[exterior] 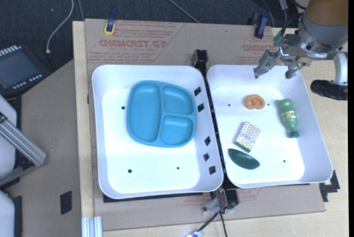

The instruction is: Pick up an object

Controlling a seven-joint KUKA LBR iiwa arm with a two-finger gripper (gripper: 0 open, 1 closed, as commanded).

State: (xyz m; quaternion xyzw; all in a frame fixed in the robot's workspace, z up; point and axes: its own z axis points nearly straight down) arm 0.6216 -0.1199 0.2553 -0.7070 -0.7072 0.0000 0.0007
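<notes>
Nearest to us, at the front of the right bin (318,167), we see a dark green oval object (244,159) lying flat on the white floor. Just behind it, and nearly touching its far edge, lies a small packet with a checkered pattern (248,135), turned at a slant. To the right of these, and well apart from them, we find a green bottle (287,116) on its side, its cap end pointing toward the front of the bin. Farther back, between the packet and the bin's far wall, sits a small orange-brown ring (254,101), like a little pastry, clear of its neighbours.

In the left bin (105,136) we see a blue divided plate (161,113) with three compartments, resting about mid-bin and somewhat toward the far side.

Beyond the ring, over the far edge of the right bin, we see the gripper (279,68) hanging from the grey arm (326,15), which comes in from the upper right. Its two fingers (263,67) stand spread apart with nothing between them, and they are above and behind the objects, touching none of them.

Both bins rest on a sheet of cardboard (144,40) with red printing, held at its far edge by two blue clamps (110,25).
</notes>
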